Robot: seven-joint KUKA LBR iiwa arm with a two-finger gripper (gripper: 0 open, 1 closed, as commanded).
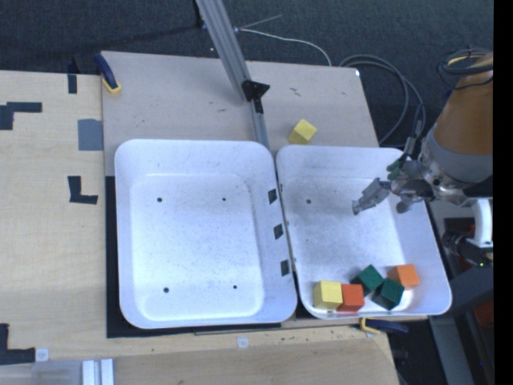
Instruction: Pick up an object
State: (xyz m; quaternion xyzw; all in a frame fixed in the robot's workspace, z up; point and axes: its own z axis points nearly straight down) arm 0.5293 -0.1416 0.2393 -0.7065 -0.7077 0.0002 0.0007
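1. We see the gripper (383, 196) over the right bin (337, 239), in its upper right part, reaching in from the grey arm (461, 135) with its orange band.
2. Its two fingers are spread apart, one pointing down-left at (367, 196) and the other shorter in view; nothing lies between them.
3. The blocks we could pick sit together along the right bin's near edge, well apart from the gripper.
4. From left to right we count a yellow block (327, 293), an orange-red block (352, 297) touching it, a dark green block (370, 278) just behind, a second green block (389, 293) beside that, and an orange block (407, 275) at the far right of the cluster.
5. All five look like small cubes with plain matte faces; the two green ones sit turned at an angle to the bin wall.
6. Another yellow cube (302, 131) lies outside the bins on the bench board (176, 107), just beyond the right bin's far left corner.
7. The left bin (192, 231) stands touching the right one along their shared edge.
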